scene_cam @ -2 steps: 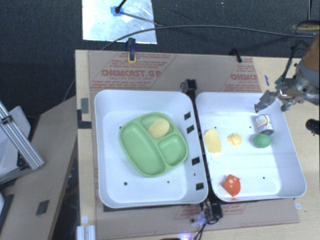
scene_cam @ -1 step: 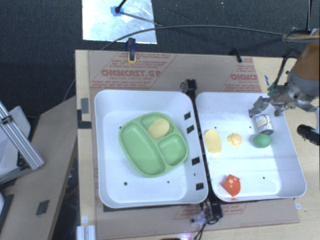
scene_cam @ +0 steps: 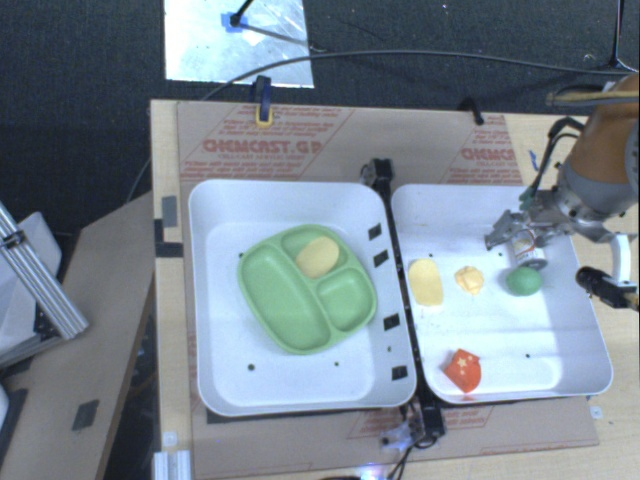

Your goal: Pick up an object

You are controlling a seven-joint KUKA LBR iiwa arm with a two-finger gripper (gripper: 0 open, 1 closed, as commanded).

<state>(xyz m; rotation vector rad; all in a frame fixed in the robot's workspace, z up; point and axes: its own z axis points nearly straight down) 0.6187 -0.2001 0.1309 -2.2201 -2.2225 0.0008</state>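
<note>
The right bin [scene_cam: 560, 373] holds a pale yellow oblong piece [scene_cam: 426, 282], a small yellow lump [scene_cam: 469, 279], a green ball [scene_cam: 523, 281] and a red strawberry-like piece [scene_cam: 463, 369]. My gripper [scene_cam: 524, 242] hangs at the bin's upper right, just above the green ball and a little right of the yellow lump. Nothing shows between its fingers. In the left bin [scene_cam: 230, 368] lies a green divided plate [scene_cam: 300, 293] with a yellow potato-like item [scene_cam: 318, 257] in its upper compartment.
A cardboard sheet [scene_cam: 300, 138] lies under both bins. A black divider with clips [scene_cam: 392, 268] runs between them. A cable and a foil patch [scene_cam: 235, 28] lie at the back. A metal frame [scene_cam: 35, 278] stands at far left.
</note>
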